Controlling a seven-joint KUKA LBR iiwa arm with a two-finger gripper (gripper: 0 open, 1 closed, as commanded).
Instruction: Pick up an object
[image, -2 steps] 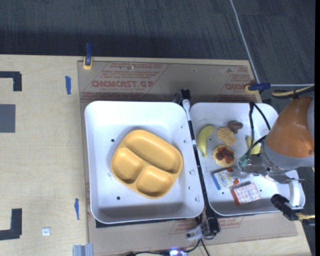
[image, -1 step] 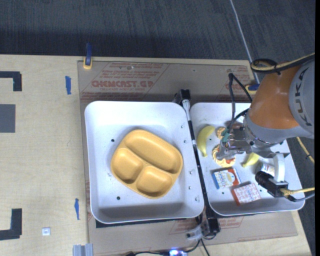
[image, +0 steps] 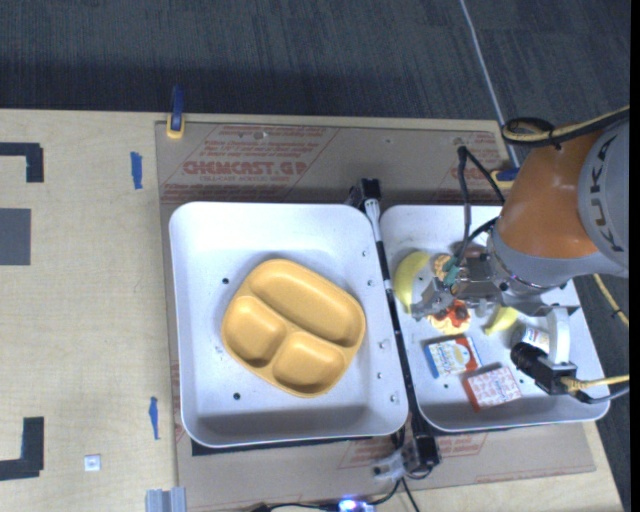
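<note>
Left bin (image: 190, 300): yellow tray (image: 291, 326); right, prob. packets (image: 470, 370).

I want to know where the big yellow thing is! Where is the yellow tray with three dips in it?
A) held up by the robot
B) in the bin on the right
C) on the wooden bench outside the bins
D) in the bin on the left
D: the yellow tray lies flat in the left bin, while the gripper is over the right bin.

The two bins (image: 190, 300) looked like smooth, slightly glossy white plastic. The yellow tray (image: 290, 325) seemed matt moulded plastic. The surface (image: 80, 330) looked like pale, matt wood.
</note>
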